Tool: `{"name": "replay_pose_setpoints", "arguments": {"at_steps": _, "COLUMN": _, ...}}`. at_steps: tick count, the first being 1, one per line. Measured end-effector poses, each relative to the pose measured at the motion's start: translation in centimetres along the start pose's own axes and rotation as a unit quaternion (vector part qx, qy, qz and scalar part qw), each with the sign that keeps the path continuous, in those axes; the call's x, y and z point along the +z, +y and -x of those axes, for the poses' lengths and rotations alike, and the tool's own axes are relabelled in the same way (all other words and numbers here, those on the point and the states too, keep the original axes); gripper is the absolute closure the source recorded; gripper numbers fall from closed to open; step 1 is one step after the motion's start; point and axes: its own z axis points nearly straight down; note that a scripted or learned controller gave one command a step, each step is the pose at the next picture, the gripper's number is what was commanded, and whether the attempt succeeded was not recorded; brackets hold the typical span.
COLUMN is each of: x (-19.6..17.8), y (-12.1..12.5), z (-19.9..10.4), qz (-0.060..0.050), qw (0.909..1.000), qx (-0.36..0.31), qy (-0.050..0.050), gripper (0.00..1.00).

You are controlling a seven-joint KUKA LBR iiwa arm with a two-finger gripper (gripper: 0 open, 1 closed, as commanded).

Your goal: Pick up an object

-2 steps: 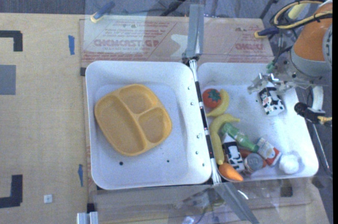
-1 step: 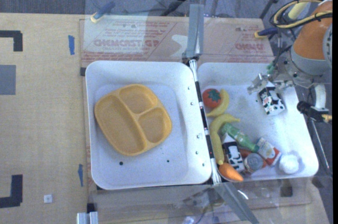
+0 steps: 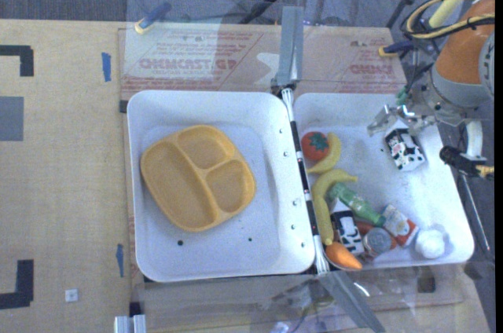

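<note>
The metal two-finger pincer (image 3: 405, 126) hangs over the far right corner of the right white bin (image 3: 369, 107). A small black-and-white toy (image 3: 404, 151) sits right under it, touching or almost touching. I cannot tell if the pincer is spread or pinching the toy. The toy could slip out and drop if the grip is weak. The other toys lie along the bin's near edge.
</note>
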Motion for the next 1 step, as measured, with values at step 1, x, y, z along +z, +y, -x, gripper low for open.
{"name": "replay_pose_setpoints", "arguments": {"at_steps": 1, "x": -0.04, "y": 2.81, "z": -0.97, "qz": -0.009, "qw": 0.9989, "qx": 0.045, "qy": -0.002, "gripper": 0.00}}
